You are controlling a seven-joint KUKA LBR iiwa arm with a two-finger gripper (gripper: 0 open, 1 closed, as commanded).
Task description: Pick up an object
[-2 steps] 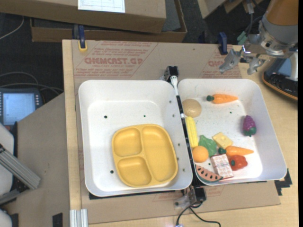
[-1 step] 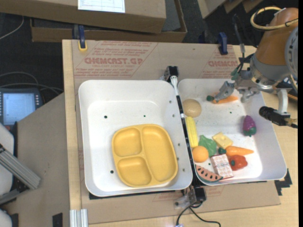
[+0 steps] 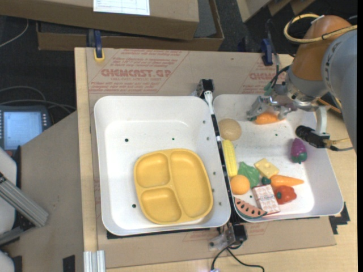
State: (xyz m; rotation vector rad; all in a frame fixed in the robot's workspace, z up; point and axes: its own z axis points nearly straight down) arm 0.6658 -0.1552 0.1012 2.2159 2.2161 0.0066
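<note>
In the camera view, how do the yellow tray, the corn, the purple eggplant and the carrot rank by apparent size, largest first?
1. yellow tray
2. corn
3. carrot
4. purple eggplant
The carrot and eggplant look close in size, so their order is unsure.

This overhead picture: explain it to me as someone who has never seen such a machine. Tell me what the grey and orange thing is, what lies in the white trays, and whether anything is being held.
The picture is taken by one fixed camera above a bench, looking down at a slant. The grey and orange shape at upper right is a robot arm; its gripper is its two-fingered hand, lowered into the right bin. An orange toy sits right at its tips, but whether it is truly gripped cannot be told. That bin also holds toy food: a beige ball, a corn cob, a purple eggplant, a carrot and others. The left bin holds a yellow divided plate.
</note>
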